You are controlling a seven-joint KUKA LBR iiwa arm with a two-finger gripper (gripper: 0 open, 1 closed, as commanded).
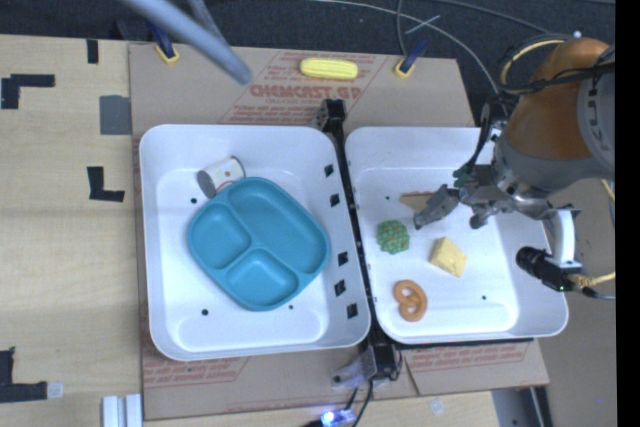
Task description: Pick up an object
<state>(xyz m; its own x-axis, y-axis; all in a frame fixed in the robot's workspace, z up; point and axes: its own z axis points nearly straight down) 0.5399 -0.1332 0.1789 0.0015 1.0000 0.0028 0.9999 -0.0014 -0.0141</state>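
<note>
The right bin [500,315] holds a green broccoli piece [393,236], a yellow cheese wedge [449,256] and a brown pretzel [410,300]. A thin brown piece [416,198] lies near the bin's middle. My gripper [455,214] hangs over the middle of the right bin, just above and behind the cheese wedge and to the right of the broccoli. It is open, its two grey fingers [431,212] are spread apart, and nothing is between them. The arm's grey and orange body [550,120] covers the bin's far right corner.
The left bin [160,215] holds a blue divided plate [258,242] and a small grey and white cup [220,175] on its side. A yellow corn cob [328,68] lies on the cardboard behind the bins. A black divider [345,215] runs between the bins. Cables trail at the back right.
</note>
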